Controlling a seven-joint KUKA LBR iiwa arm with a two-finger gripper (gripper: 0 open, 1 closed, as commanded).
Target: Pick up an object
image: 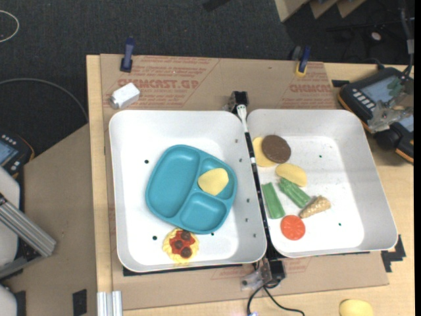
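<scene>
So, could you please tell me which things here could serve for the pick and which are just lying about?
For the pick:
- brown disc
- yellow piece
- two green sticks
- cone
- red tomato slice
- yellow piece in the teal tray
- pizza slice

Lying about:
- teal tray
- blue clamps
- white block

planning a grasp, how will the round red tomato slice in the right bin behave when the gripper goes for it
The tomato slice looks thin and lies flat on the right bin floor, so fingers may struggle to get under it. It seems unlikely to roll. Its smooth toy-like surface could be slippery.
</scene>
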